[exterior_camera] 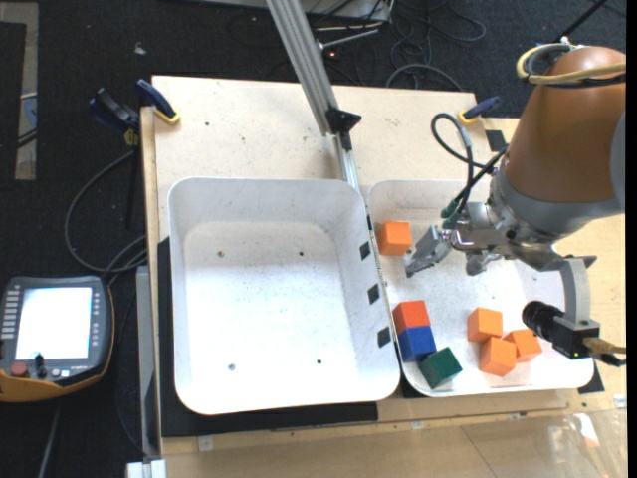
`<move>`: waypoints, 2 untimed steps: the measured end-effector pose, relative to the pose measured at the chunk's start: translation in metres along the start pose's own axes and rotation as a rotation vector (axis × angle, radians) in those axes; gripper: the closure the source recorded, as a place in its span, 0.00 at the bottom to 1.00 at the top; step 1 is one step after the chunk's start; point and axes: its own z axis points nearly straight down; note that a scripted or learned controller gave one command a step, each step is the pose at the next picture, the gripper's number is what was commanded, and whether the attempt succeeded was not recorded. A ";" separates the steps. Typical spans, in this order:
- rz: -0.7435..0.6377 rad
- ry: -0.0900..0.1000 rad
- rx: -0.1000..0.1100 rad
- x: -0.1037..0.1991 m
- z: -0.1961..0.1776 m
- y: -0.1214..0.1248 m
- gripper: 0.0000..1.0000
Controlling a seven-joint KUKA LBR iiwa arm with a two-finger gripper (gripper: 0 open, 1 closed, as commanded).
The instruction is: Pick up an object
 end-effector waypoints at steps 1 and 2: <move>0.003 -0.002 -0.001 -0.001 -0.060 0.000 0.00; 0.011 -0.004 -0.004 -0.038 -0.138 0.008 0.00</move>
